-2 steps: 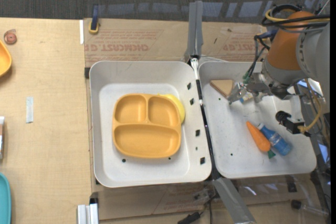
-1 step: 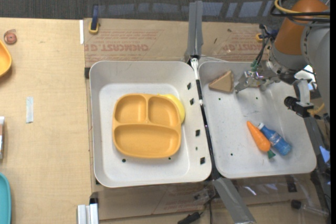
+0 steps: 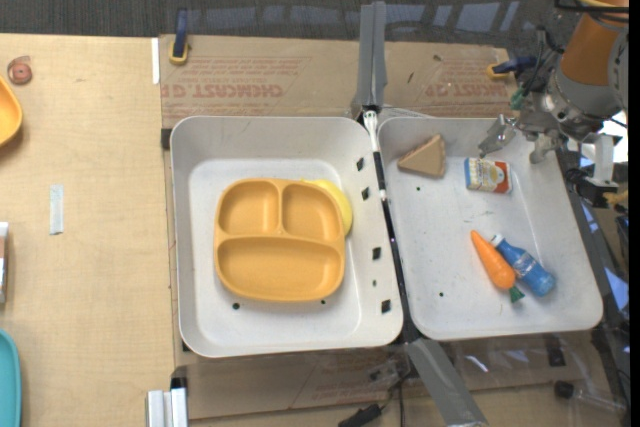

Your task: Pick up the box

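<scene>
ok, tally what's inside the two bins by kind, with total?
Divided orange plate: 1
Yellow item under the plate: 1
Tan wedge: 1
Small box: 1
Carrot: 1
Blue bottle: 1
Total: 6

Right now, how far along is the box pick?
Done: nothing that shows. The box lies flat on the floor of the right bin, beside the wedge, with the carrot and bottle nearer the camera. In hand: the hand sits at the bin's far right, just above and to the right of the box, nothing between its fingers. Left: descend, grasp, lift.
</scene>
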